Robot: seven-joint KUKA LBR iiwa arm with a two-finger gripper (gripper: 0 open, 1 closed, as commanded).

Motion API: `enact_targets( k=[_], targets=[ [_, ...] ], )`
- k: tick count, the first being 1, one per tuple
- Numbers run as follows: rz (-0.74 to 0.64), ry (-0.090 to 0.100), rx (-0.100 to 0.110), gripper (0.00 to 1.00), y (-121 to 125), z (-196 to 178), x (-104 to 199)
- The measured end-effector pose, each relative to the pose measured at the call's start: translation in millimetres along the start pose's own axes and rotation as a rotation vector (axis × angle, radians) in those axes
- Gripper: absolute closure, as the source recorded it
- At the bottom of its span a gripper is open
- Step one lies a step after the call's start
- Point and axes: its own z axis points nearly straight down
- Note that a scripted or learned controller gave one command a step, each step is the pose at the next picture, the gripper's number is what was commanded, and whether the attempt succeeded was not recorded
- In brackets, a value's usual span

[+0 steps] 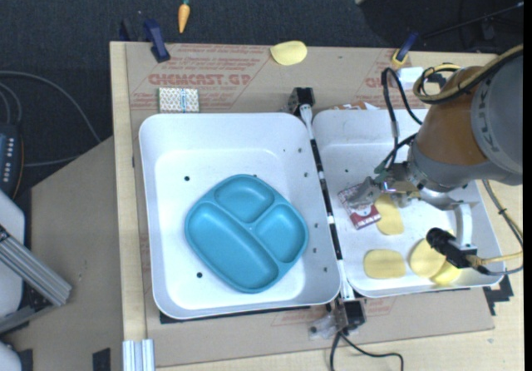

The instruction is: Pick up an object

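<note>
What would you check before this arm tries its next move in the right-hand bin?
1. End effector over the right bin: ok.
2. Something to pick nearby: ok, a small red and white packet lies just below it.
3. Packet between the fingers: cannot tell.
4. Packet free of neighbours: not ok, a yellow piece lies against its right side.
5. Other targets at hand: ok, another yellow piece lies near the bin's front edge.
6. Left bin out of the way: ok, it holds a blue divided plate.
</note>
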Motion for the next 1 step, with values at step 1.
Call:
enact_targets(
  k=[1],
  targets=[
    [-0.001,0.004,-0.003,0.00,-1.1,2.7,-2.8]
  ],
)
